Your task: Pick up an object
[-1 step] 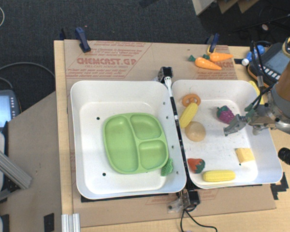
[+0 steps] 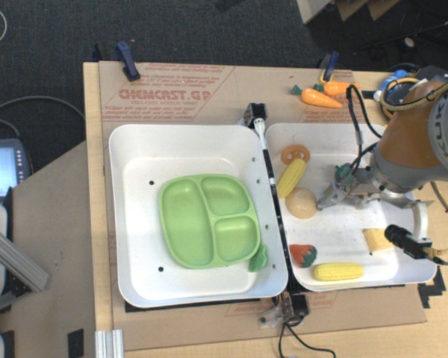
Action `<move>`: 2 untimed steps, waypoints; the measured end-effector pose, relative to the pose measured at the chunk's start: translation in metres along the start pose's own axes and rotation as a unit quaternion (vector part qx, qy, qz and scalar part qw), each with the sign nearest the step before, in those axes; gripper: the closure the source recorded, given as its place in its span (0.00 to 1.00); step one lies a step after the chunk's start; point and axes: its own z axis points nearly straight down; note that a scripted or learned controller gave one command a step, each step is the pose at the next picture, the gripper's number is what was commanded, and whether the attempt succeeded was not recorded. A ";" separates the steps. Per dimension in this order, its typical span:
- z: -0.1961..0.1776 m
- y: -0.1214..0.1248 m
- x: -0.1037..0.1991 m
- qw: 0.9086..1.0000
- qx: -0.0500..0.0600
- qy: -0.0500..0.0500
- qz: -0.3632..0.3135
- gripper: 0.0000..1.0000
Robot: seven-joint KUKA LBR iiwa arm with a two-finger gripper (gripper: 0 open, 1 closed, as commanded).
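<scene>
Gripper (image 2: 334,192) hangs low inside the right shallow white bin (image 2: 336,136), the grey arm with its orange band (image 2: 407,136) bending in from the right. From where I stand I cannot make out how it is set. Just to its left lies a round beige potato-like ball (image 2: 302,203), beside a yellow corn cob (image 2: 291,177). A green divided plastic plate (image 2: 207,219) sits in the left bin (image 2: 134,155).
</scene>
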 end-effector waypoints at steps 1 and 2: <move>-0.002 0.066 0.035 1.000 -0.007 0.000 -0.002 0.00; -0.003 0.041 0.060 1.000 -0.006 -0.003 0.001 0.00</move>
